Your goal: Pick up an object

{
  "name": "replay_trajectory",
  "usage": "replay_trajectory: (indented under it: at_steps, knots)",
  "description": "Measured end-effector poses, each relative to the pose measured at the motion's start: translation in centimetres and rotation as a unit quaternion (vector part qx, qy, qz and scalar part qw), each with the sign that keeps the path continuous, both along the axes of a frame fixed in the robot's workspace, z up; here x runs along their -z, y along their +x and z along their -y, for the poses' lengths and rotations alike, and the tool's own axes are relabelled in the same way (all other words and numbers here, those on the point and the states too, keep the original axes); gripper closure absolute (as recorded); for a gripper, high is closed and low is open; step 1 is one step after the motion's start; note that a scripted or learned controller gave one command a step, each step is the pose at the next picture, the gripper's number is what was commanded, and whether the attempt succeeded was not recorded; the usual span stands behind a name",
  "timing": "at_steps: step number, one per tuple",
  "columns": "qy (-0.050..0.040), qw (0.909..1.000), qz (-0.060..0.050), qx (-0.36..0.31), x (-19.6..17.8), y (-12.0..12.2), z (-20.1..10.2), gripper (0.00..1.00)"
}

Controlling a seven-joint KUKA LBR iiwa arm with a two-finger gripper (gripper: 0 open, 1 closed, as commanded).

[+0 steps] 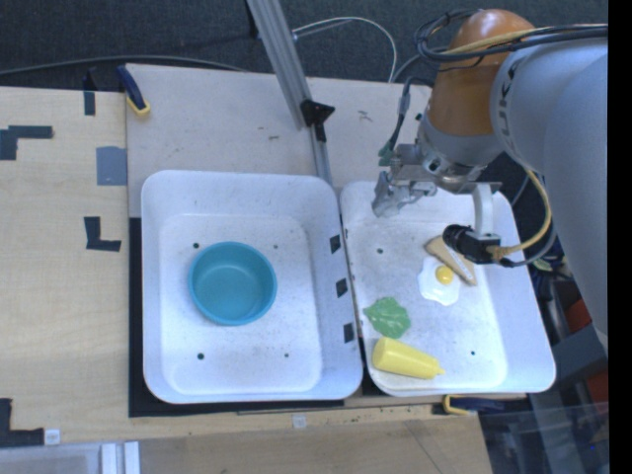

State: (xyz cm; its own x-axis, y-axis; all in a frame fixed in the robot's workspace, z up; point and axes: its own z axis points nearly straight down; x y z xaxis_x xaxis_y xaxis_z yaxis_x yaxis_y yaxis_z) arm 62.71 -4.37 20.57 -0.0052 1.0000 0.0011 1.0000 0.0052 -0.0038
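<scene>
My gripper (392,197) hangs over the back left corner of the right bin (513,358), with nothing visible between its fingers. In that bin lie a toy fried egg (439,282), a tan wedge-shaped piece (455,258) just behind it, a green leafy piece (387,315) and a yellow corn-like piece (404,359) near the front. All of them lie well in front of the gripper. A blue bowl (232,282) sits in the middle of the left bin (168,200).
A slanted metal pole (286,62) crosses the bench behind the bins and ends near the divide between them. Cables (533,230) loop off the arm over the right bin's right side. A yellow and blue clamp (133,92) sits at the bench's back left.
</scene>
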Motion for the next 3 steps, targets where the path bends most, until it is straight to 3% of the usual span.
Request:
replay_trajectory:
  at_steps: [2,3]
  knots:
    - [0.0002,1.0000,0.000,0.000,-1.4,-4.6,-7.9,1.00]
    - [0.0004,1.0000,0.001,-0.001,-2.6,-6.3,-13.2,1.00]
